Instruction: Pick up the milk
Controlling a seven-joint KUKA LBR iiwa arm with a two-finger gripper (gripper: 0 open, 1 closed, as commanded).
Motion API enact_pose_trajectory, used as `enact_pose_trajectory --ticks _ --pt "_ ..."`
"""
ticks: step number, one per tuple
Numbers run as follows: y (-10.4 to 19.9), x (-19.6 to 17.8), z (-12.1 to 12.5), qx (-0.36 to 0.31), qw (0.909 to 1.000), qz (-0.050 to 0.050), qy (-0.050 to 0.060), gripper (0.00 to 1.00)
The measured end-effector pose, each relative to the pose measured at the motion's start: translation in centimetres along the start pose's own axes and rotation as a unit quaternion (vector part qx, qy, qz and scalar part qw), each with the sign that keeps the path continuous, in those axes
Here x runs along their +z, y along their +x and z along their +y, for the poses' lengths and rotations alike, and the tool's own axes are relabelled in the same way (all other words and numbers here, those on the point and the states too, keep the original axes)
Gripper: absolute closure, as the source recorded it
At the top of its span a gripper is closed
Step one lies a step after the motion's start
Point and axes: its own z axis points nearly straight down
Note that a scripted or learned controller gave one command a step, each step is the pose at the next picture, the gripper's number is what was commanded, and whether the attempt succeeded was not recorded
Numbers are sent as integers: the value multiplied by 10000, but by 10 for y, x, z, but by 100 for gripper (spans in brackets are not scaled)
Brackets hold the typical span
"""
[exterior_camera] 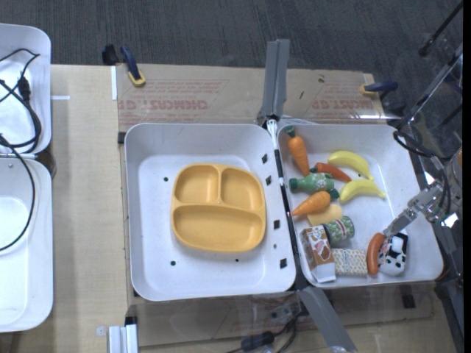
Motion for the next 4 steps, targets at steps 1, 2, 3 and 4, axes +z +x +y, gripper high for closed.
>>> enact_pose_trajectory --ticks 1,2,3,4 --pt "6 67 -6 -179 9998 -39 -42 0" --pt "0 54 2 -180 9996 -170 -138 100" --pt "26 36 5 1 10000 -14 -12 100" --pt "16 74 3 439 9990 6 0 100"
